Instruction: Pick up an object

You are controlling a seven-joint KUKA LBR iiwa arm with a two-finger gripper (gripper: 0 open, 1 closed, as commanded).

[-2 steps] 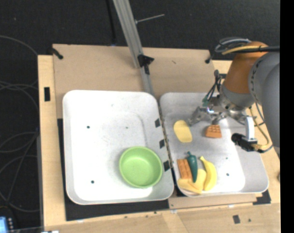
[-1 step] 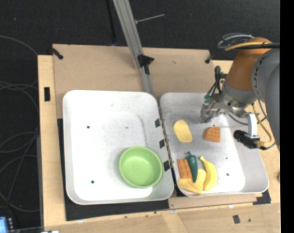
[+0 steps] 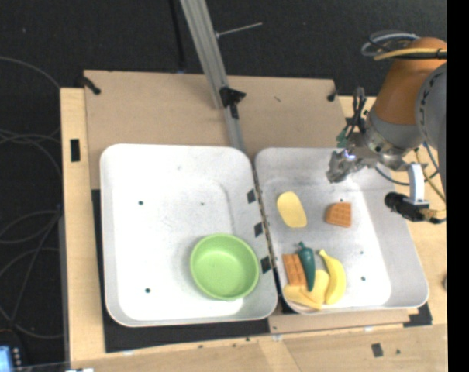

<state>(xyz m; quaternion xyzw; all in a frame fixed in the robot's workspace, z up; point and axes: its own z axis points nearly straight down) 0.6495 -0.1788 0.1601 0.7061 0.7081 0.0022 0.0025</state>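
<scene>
The right bin (image 3: pixel 374 273) holds a pale yellow oval piece (image 3: pixel 291 209), an orange waffle-like block (image 3: pixel 339 214), and a cluster near its front edge: a green pepper (image 3: pixel 307 263), a yellow banana (image 3: pixel 332 276) and an orange cracker (image 3: pixel 294 268). My gripper (image 3: pixel 339 166) hangs over the far side of the right bin, above and behind the orange block, with nothing visibly between its fingers. In the left bin (image 3: pixel 156 200) a green bowl (image 3: pixel 224 266) sits at the front right.
A grey metal pole (image 3: pixel 211 60) slants down from the top to the gap between the bins. The bins rest on a brown board (image 3: pixel 156 107). Cables lie on the dark floor at left.
</scene>
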